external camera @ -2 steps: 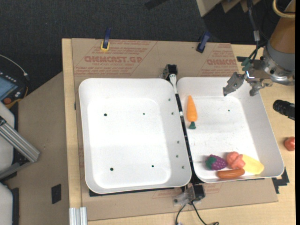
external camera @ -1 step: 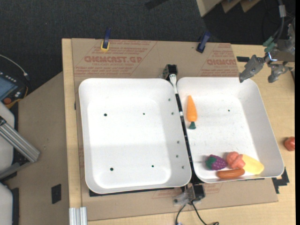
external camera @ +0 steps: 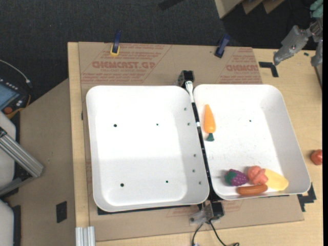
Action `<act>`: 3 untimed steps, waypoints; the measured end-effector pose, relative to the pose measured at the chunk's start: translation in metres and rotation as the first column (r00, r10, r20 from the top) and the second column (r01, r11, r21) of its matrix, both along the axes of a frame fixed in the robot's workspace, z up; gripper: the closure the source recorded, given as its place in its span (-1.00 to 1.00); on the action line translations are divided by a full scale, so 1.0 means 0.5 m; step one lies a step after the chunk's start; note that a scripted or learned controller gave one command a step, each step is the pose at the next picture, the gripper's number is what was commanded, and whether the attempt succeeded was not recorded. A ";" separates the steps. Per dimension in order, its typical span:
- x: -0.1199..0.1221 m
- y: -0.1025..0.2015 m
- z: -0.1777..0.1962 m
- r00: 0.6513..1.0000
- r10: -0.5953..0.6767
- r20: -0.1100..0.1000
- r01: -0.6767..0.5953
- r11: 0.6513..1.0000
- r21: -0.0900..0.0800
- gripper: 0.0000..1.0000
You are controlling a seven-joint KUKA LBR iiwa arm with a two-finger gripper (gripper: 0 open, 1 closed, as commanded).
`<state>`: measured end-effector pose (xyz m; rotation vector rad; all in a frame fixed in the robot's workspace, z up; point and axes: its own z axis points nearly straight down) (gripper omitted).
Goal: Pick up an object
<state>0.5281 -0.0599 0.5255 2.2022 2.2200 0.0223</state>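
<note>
The gripper (external camera: 293, 44) hangs off the right bin's (external camera: 288, 118) far corner; its opening cannot be told. Below and left of it lies a carrot (external camera: 208, 118). Grapes (external camera: 236, 177), sausage (external camera: 252, 190) and yellow fruit (external camera: 277, 181) cluster farther off, at the near rim.

Grey metal arm segment (external camera: 293, 42) at the upper right, angular pale casing, darker joint beside it

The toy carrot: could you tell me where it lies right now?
The toy carrot lies in the right bin, close to its left wall beside the divide between the bins, well apart from the toy food cluster at the near edge.
</note>
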 end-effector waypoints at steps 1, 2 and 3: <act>-0.039 0.104 0.022 1.000 -0.004 -0.014 0.004 1.000 0.000 -1.00; -0.080 0.129 -0.294 0.999 -0.009 -0.035 0.009 1.000 0.000 -1.00; -0.097 0.257 -0.063 1.000 0.000 -0.007 0.000 1.000 0.003 -1.00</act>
